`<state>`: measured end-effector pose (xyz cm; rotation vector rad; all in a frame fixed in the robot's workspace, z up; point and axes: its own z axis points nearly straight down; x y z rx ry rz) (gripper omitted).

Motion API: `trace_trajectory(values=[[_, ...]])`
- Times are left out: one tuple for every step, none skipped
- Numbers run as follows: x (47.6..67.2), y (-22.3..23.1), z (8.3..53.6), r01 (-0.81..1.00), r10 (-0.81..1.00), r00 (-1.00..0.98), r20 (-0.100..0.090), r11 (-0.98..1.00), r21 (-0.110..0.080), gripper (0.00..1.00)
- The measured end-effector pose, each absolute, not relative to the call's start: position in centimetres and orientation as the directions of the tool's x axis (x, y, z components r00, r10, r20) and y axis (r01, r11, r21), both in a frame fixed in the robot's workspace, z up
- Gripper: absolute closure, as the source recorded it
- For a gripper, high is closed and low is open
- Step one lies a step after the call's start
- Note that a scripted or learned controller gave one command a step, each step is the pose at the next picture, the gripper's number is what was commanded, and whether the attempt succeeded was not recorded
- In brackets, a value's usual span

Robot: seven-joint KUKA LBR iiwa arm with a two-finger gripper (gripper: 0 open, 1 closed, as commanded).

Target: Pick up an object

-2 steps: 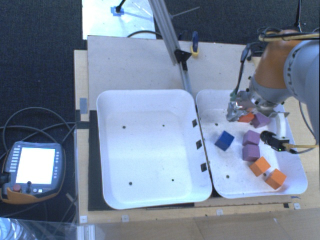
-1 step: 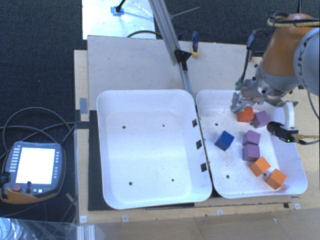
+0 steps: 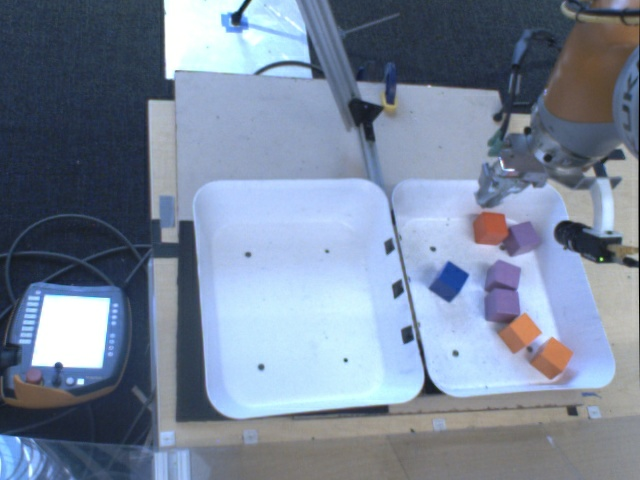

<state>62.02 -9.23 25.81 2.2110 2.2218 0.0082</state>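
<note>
Objects for picking: seven blocks, all lying in the right bin (image 3: 580, 298).
- Orange block (image 3: 490, 228): sitting near the bin's far edge, touching a purple block (image 3: 522, 237) on its right.
- Blue block (image 3: 449, 281): lying alone toward the bin's left wall.
- Two purple blocks, (image 3: 503, 274) and (image 3: 501, 304): resting one against the other at mid-bin.
- Two orange blocks, (image 3: 519, 332) and (image 3: 551, 357): lying close together near the front right corner.

Gripper (image 3: 497, 190): hanging over the far edge of the right bin, just above the first orange block; nothing is showing between its fingers, and their spread cannot be told.

Left bin (image 3: 215, 268): standing alongside, walls touching the right bin's.

Teach pendant (image 3: 65, 343): lying off the bench's left edge.
</note>
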Motion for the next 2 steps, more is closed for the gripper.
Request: trace_trajectory(values=[[60.7, -3.9, 26.3, 1.000, 1.000, -0.010, 0.002, 0.010, 0.002, 1.00], [58.3, 1.2, 24.9, 1.000, 1.000, -0.009, 0.002, 0.009, -0.001, 1.00]])
